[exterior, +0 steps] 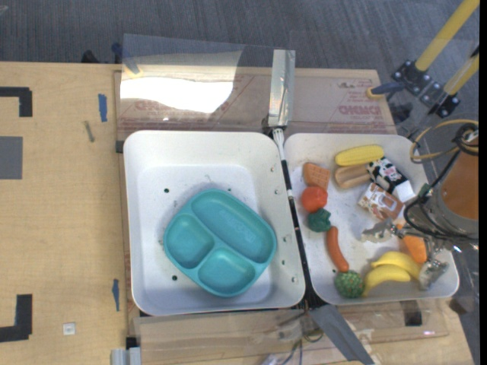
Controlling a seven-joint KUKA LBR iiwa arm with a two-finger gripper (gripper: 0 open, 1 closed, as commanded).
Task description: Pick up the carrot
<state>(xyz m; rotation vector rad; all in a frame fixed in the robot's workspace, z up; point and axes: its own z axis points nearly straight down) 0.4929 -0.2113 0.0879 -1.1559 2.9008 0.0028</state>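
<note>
End effector (pixel 415 242) over right bin (pixel 449 284), wooden bench (pixel 53 226), grey floor (pixel 228 10)

Divided plate (pixel 219 240) in left bin (pixel 144 204), toy foods in right bin (pixel 449 284), carrot (pixel 415 247) near bananas (pixel 392 271)

Teal tray (pixel 219 241); orange carrot (pixel 415 247); yellow banana (pixel 392 271); white bins (pixel 144 204).

My arm reaches in at the right bin's (pixel 450 287) far right side, the orange band above my wrist sitting over that bin's right rim. My hand (pixel 423 255) hangs low over the bin's lower right corner, with dark cables looping beside my wrist.
</note>
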